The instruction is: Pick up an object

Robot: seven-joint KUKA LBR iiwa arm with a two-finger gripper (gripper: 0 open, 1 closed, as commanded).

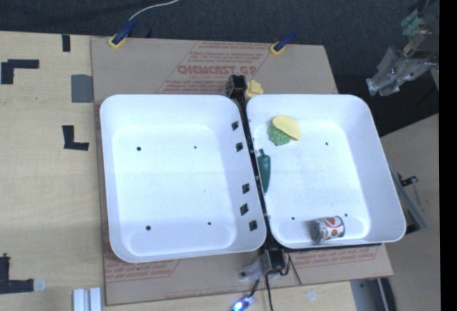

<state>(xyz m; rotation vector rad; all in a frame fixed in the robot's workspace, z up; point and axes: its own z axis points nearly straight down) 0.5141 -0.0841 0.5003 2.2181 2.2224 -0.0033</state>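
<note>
A can (328, 229) lies on its side by the right bin's (371, 160) near edge. A yellow-green toy (283, 128) sits toward its far edge, a green piece (264, 170) against its left wall. The gripper (391, 78) hangs beyond the bin's far right corner; its grip cannot be made out.

Right bin (371, 160) with yellow-green toy (283, 129), dark green piece (264, 170) and small can (328, 229); end effector (396, 73) outside, upper right.
</note>
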